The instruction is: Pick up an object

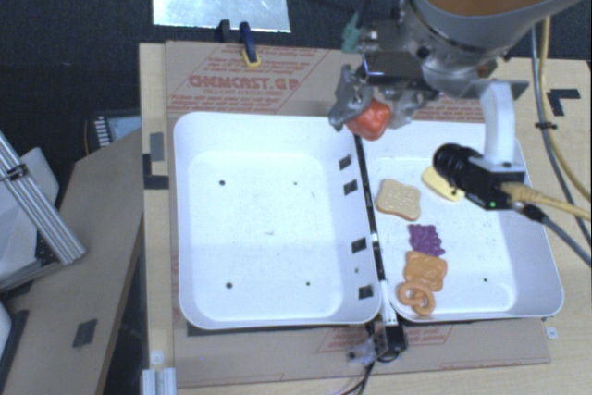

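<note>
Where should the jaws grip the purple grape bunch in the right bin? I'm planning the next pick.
Grip the purple grape bunch across its narrow width, coming straight down from above. It lies flat on the right bin floor, longer along the bin. The orange pretzel touches its lower end, so closing across the free left and right flanks looks safest.

Gripper [372, 113] holds an orange-red object [375, 119] between its fingers, above the divider at the bins' far edge. Right bin [532, 277] contains cracker [399, 199], purple grapes [425, 240], orange pretzel [422, 280], yellow piece [440, 184]. Left bin [199, 129] alongside.
</note>
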{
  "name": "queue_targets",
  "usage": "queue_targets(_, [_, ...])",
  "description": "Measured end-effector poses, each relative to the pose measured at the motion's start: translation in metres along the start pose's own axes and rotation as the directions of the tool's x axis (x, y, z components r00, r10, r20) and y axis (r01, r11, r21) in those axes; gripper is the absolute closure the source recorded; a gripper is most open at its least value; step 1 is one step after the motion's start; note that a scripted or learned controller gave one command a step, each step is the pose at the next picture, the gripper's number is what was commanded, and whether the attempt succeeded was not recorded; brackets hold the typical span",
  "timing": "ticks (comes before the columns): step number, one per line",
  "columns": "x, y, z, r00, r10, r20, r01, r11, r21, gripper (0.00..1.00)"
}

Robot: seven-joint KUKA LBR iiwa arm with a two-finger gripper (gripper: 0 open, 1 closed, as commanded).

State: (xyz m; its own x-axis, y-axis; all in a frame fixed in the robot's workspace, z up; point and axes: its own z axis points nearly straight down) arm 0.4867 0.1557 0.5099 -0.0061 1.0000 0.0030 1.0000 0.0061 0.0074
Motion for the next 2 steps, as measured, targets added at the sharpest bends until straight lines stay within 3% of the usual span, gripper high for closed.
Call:
queue_targets(1, [0.031,0.000,-0.026,1.000,-0.001,0.000,0.001,1.000,0.003,1.00])
queue_targets(2, [0.081,-0.001,0.053,1.000,-0.003,0.005,0.002,1.000,0.014,1.00])
